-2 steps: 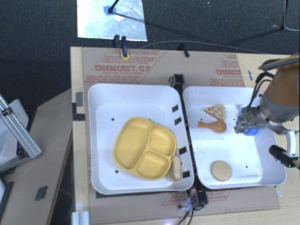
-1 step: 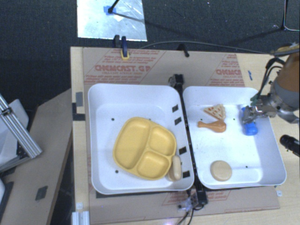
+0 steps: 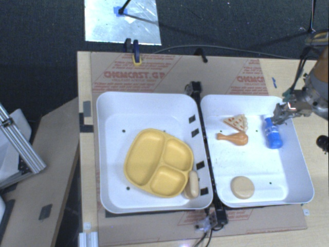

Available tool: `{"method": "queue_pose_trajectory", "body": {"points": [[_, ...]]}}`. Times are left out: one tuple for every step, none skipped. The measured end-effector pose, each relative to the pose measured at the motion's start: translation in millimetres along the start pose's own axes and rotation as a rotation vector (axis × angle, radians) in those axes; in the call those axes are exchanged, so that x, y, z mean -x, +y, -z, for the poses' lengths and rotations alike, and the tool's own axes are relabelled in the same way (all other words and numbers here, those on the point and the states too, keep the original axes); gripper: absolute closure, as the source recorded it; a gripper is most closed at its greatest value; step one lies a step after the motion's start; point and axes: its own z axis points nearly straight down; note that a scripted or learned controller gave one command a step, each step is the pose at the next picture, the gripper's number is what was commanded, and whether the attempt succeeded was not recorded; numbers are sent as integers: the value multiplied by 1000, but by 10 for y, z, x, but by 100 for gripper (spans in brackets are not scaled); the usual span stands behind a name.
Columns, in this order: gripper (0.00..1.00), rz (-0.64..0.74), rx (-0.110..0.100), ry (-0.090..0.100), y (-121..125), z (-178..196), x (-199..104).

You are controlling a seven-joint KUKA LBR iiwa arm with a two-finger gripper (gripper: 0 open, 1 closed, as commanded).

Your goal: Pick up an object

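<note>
From above, the hand hangs at the far right rim of the right bin, on a grey arm that comes in from the right edge. How far the hand is open cannot be told at this size and angle, and nothing can be made out in its grip.

Just below the hand, toward the camera, a blue bottle lies on the bin floor, its cap end pointing up at the hand; the two look very close, perhaps touching, though the view is too coarse to be sure. To the hand's left, near the bin's far side, lies a tan waffle piece, and just in front of that an orange drumstick, the two almost touching. Well in front of the hand and to its left, by the bin's near wall, sits a round cream bun.

Farther left of the hand, past the divide between the bins, the left bin holds a yellow tray with three compartments. A pale bread roll lies against the tray's near right corner.

Both bins sit on a cardboard sheet on the desk. Far off to the hand's upper left, a silver foil sheet lies on dark carpet.
</note>
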Motion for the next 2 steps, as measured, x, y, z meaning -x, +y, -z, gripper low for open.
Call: {"method": "queue_pose_trajectory", "body": {"points": [[100,3,-4,2,-51,35,-485],[100,2,-4,2,-45,-71,-916]]}}
